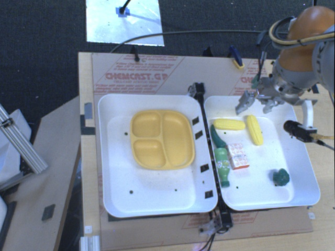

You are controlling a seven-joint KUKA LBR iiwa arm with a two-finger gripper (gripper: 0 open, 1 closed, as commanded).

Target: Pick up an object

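Observation:
The right bin (301,156) holds a yellow corn cob (229,124) lying sideways and a second yellow cob (255,129) lying lengthwise beside it. Near the divider lie a dark green vegetable (215,136) and a light green bottle (223,166). A small white and red box (239,156) sits by the bottle, and a dark green lump (281,177) rests near the right wall. My gripper (256,105) hangs above the bin's far edge, just behind the two cobs. It is open, with nothing between its fingers (243,104).
The left bin (112,156) bears a yellow divided plate (161,139). A black clip-studded divider (205,145) separates the bins. A black cylinder (296,130) juts in from the right beside the arm. A blue clamp (236,57) sits on the board behind.

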